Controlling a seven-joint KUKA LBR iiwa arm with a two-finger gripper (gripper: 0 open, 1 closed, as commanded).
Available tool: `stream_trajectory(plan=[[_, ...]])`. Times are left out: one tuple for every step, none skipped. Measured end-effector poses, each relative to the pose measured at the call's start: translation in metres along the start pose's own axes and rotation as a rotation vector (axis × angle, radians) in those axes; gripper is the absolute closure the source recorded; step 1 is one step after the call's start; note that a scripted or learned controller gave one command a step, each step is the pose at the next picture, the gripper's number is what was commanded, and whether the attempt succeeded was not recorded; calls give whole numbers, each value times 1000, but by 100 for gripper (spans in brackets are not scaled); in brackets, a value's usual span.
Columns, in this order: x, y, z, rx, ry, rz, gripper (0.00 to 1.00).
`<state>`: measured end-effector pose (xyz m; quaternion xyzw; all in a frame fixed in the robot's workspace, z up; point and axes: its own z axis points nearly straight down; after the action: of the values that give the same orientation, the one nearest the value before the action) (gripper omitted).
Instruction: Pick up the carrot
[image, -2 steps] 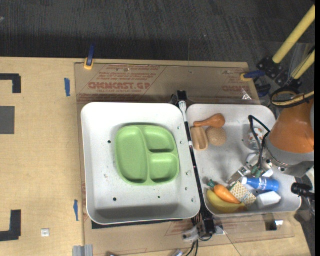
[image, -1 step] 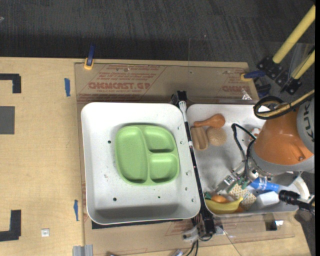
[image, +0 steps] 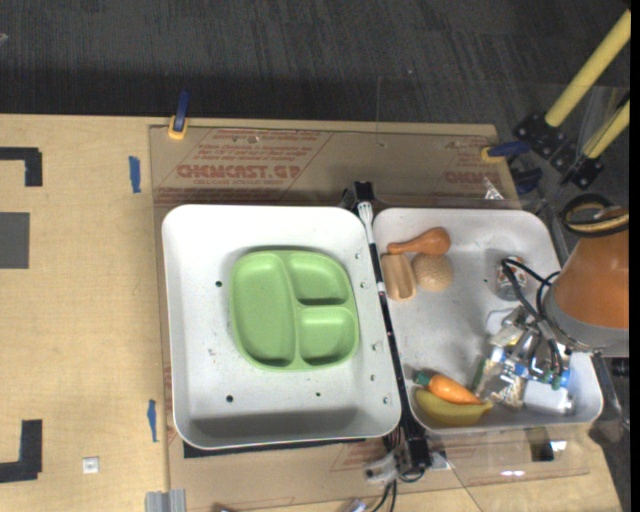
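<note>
Gripper (image: 497, 378) beside carrot (image: 452, 389) in right bin (image: 470, 225).
Carrot lies on a banana (image: 447, 408); whether the claw is released or clenched cannot be told.

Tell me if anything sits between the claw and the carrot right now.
Nothing visible does. The claw is low in the right bin, just right of the carrot, with bare bin floor between them. The carrot lies on a banana at the bin's near edge, so the banana is under it, not in the path.

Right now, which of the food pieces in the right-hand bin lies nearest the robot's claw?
The carrot, orange, lying on the yellow banana at the bin's near edge, just left of the gripper. The tan pieces lie at the far end.
</note>
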<state>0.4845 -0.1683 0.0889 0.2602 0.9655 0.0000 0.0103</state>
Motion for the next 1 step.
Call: stream_trajectory(plan=[[39,62,-17,0,16,-150,0]])
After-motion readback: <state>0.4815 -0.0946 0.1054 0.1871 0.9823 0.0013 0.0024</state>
